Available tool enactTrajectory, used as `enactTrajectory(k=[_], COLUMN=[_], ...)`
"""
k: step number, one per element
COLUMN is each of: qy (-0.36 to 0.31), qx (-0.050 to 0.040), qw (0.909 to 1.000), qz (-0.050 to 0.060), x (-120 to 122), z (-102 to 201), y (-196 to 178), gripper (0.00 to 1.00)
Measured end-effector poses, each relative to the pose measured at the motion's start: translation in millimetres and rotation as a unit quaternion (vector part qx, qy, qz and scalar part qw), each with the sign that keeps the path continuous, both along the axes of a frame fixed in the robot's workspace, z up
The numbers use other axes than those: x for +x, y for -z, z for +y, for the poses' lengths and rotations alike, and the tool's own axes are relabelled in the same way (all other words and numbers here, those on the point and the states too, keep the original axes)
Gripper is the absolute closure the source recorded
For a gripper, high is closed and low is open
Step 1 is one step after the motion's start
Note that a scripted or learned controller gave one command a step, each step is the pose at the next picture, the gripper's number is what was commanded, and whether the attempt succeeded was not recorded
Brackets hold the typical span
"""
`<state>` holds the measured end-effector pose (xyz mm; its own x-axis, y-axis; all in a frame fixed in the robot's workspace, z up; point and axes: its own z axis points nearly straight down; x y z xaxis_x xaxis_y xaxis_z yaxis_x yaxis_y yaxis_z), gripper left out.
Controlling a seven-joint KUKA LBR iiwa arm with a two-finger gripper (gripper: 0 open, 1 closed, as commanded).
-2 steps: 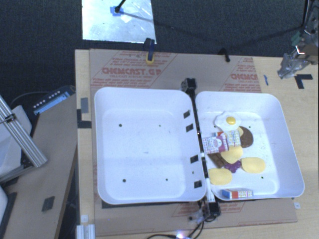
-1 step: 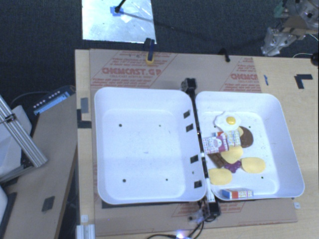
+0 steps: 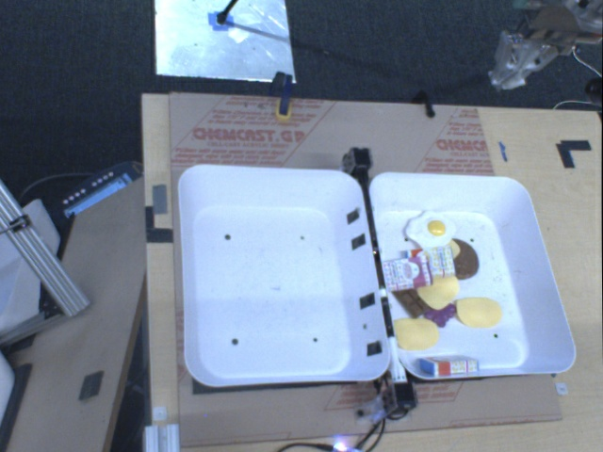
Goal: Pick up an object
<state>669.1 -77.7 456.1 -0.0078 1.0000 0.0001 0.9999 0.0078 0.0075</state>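
Observation:
The right bin (image 3: 537, 243) holds a heap of small toy foods. A fried egg (image 3: 433, 228) lies at the back of the heap, with a brown round piece (image 3: 465, 260) beside it. A pink and white carton (image 3: 411, 271) sits in the middle. Yellow flat pieces (image 3: 479, 312) and a purple piece (image 3: 441, 315) lie in front of it. A small white, red and blue box (image 3: 447, 366) rests by the bin's front wall. My gripper (image 3: 512, 62) hangs high at the top right, beyond the bench's far edge, well away from the objects and with nothing seen in it.
The left bin (image 3: 203, 196) stands beside the right one, joined by a dark hinge strip (image 3: 369, 262). Both rest on a cardboard sheet (image 3: 254, 130). A shiny metal plate (image 3: 222, 26) lies on the floor at the back left. A metal frame (image 3: 38, 262) stands at the far left.

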Motion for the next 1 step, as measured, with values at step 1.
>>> enactTrajectory(k=[1], qy=[0.001], qx=[0.0001], qw=[1.0000], qz=[0.001], x=[-0.3], z=[21.8], y=[-32.3], gripper=[1.00])
